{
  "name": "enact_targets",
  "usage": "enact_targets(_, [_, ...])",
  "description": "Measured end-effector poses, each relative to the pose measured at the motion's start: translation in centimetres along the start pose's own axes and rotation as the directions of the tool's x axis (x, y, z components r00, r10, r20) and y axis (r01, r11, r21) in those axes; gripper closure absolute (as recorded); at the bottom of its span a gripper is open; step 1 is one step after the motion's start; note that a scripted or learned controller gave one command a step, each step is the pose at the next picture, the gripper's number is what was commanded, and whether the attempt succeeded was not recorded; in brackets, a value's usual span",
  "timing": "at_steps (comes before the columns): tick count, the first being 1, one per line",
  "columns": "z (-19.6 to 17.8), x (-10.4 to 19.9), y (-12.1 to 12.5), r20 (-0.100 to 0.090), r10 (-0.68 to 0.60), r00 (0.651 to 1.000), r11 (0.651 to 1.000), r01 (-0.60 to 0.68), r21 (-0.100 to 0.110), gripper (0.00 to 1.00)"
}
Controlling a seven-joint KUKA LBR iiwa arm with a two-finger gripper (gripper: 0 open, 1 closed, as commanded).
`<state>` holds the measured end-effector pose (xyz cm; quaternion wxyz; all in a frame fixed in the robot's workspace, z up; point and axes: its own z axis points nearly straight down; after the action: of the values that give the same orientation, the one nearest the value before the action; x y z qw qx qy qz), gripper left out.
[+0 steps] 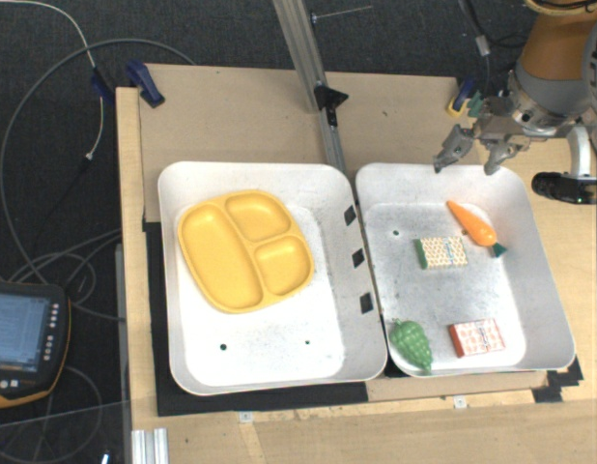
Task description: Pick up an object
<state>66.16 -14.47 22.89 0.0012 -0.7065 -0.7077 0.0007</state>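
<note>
The end effector (469, 159) hangs open and empty over the right shallow white bin's (530, 211) far rim, near the orange plastic carrot (471, 222).

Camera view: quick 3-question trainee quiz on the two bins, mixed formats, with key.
1. Multiple choice: which item lies nearest the gripper?
A. the orange plastic carrot
B. the green knobbly toy vegetable
C. the red and white patterned box

2. True or false: the yellow three-compartment plastic tray lies in the same shallow white bin as the carrot.

3. Fill in: the pale checked rectangular block sits just to the ____ of the carrot, as the camera sees it.

Key
1. A. The gripper, jaws spread, hovers at the right bin's far edge, above the carrot.
2. False. The tray is in the left white bin.
3. left
</note>
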Motion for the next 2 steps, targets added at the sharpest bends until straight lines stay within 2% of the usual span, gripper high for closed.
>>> enact_targets(1, [0.0,0.0,0.0,0.000,0.000,1.000,1.000,0.000,0.000,0.00])
enact_targets(2, [6.4,0.1,-0.1,-0.001,0.001,1.000,1.000,-0.001,0.005,0.00])
